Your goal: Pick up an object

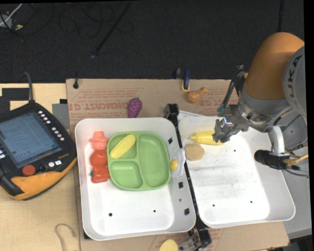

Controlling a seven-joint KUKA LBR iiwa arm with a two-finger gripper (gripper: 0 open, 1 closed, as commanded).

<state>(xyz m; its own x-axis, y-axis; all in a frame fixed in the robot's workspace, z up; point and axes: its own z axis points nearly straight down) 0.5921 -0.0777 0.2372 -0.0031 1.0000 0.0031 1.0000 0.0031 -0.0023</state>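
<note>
End effector (222,131) low over right bin (273,211), at its upper left corner; finger state: cannot tell, tips dark and blurred against the wrist. Banana (205,137) on bin floor, touching or just left of the tips; long axis roughly left-right, pointing toward the end effector. Tan round piece (194,152) just below-left of banana. Likely next: close on banana's near end; risk: slipping off the tapered tip.

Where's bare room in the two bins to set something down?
Right white bin: open floor in front of the tan round piece and yellow toy. Left white bin: a strip in front of the green divided plate. Its rear is crowded.
</note>
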